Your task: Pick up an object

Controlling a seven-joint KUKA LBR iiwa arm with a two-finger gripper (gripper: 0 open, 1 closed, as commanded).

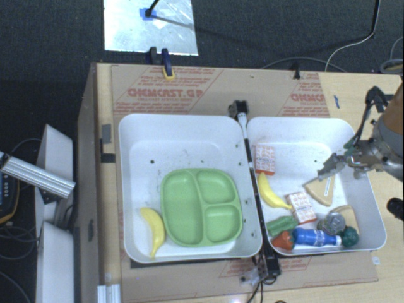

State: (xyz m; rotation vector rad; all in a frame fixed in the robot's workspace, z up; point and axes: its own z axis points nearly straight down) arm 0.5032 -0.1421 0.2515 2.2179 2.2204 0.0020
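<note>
The right bin [297, 137] holds several small objects. A red-and-white box [265, 158] lies near its left wall, with a yellow banana [271, 194] just below it. A second small box [302, 206] and a tan bread wedge [319, 191] lie mid-bin. Along the front are a green vegetable [281, 224], a blue bottle [315, 237] and a grey round piece [331, 223]. My gripper [331, 167] reaches in from the right, low over the bin, its tip just above the bread wedge. Nothing is visibly held in it.
The left bin [145, 137] holds a green divided plate [202, 206] and a second banana [153, 229] at its front left. A divider ridge [249, 169] separates the bins. A small dark green object [349, 237] sits in the right bin's front corner.
</note>
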